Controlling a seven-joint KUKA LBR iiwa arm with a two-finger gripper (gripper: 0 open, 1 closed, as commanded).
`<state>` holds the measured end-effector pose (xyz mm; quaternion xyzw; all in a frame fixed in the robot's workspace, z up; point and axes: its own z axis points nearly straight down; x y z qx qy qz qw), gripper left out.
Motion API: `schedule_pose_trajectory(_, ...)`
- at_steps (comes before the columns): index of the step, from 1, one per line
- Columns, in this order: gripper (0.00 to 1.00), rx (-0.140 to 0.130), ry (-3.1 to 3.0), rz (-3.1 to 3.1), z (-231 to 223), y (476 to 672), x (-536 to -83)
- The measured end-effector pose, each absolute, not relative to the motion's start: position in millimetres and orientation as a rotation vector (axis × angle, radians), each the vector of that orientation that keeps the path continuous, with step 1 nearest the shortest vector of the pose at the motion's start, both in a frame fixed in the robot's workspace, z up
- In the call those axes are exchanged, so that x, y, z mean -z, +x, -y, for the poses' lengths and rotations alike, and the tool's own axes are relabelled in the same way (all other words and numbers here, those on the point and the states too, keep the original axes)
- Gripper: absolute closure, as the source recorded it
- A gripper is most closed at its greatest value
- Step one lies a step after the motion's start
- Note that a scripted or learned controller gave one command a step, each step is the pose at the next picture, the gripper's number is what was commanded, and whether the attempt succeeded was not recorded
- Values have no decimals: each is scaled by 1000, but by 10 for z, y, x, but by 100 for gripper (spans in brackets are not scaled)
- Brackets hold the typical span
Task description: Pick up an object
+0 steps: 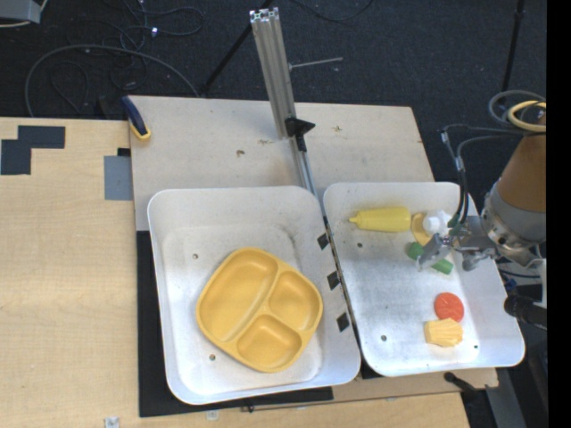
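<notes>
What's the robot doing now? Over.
Gripper low in right bin, by green toy. Corn, tomato lie loose. Nothing blocking.

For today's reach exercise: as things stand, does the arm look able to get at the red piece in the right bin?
Probably yes: the red piece lies uncovered, apart from the yellow piece beside it, with the pincer just above.

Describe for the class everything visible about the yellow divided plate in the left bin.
The yellow divided plate looks like smooth moulded plastic, a rounded square with raised ridges splitting it into three compartments: one long, two smaller. It lies flat and upright on the floor of the left bin, turned at a slant to the bin's walls, nothing visible in its compartments. It touches only the bin.
</notes>
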<state>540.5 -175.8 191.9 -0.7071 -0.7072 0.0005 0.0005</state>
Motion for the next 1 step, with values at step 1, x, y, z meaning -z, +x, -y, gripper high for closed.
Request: schedule_pose_trajectory(1,0,-6,-2218,2217,1819,5461,-1338)
